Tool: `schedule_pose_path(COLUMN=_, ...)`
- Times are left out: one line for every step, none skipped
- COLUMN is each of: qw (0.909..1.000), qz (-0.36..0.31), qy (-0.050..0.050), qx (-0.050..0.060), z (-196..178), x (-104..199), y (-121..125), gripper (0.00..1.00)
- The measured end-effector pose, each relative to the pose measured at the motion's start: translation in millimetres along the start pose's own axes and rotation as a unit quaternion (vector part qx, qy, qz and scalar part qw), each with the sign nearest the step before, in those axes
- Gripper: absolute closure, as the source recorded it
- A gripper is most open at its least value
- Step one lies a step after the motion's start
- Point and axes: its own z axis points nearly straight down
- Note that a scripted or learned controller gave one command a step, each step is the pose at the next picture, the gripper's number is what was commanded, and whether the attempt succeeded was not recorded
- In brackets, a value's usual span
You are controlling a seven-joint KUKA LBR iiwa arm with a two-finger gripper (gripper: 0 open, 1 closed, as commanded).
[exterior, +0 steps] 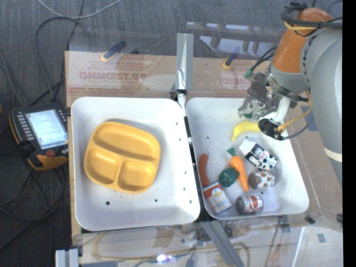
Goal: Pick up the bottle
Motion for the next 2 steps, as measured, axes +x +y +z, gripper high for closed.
schedule_pose_path(qw=0.9826, qz=0.186, qy=0.000, qx=0.000, z=-25, x=-9, y=19, gripper=1.00)
schedule_pose_path(qw=0.9681, qz=0.250, qy=0.000, qx=0.000, z=-69, x=-49, y=11, gripper=1.00)
